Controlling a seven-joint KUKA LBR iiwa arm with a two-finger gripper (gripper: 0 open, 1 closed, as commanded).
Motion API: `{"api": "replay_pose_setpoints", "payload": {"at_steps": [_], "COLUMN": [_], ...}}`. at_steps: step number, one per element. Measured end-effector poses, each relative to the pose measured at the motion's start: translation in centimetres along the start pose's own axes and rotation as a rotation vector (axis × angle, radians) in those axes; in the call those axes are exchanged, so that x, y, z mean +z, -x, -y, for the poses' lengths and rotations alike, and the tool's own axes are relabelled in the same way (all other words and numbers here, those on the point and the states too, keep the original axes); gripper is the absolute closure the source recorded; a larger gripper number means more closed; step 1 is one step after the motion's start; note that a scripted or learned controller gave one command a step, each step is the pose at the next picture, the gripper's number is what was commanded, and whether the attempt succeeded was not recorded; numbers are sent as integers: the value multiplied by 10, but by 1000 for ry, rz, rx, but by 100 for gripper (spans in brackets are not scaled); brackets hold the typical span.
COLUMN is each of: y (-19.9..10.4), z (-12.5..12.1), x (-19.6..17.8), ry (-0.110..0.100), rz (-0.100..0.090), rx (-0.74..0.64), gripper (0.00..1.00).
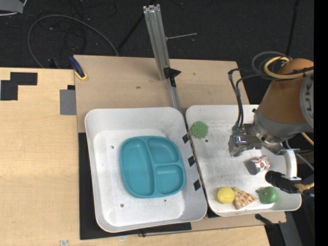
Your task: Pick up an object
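Note:
The right bin (218,147) holds a green bumpy ball (199,130) at its far left, a yellow ball (225,195), a pizza slice toy (244,199) and a green round fruit (267,194) along its near edge, and a small red and white object (261,163) at the right. My gripper (240,144) hangs over the right part of this bin, left of the red and white object and apart from every item. Nothing shows between its fingers.
The left bin (102,137) holds a teal divided plate (152,166). A metal post (159,40) rises behind the bins. Cables run beside the arm at the right. Wooden bench lies to the left.

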State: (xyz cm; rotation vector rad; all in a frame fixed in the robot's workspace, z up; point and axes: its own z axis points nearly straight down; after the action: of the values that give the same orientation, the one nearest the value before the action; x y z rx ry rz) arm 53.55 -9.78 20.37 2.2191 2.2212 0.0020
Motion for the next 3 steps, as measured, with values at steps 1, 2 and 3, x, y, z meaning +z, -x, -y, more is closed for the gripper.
{"api": "replay_pose_setpoints", "payload": {"at_steps": [1, 2, 3], "y": [6, -53, -104], "z": [1, 12, 2], "x": [-44, -37, -32], "ry": [0, -6, -6], "rz": [0, -3, -2], "rx": [0, -4, -3], "gripper": [100, 100, 100]}}
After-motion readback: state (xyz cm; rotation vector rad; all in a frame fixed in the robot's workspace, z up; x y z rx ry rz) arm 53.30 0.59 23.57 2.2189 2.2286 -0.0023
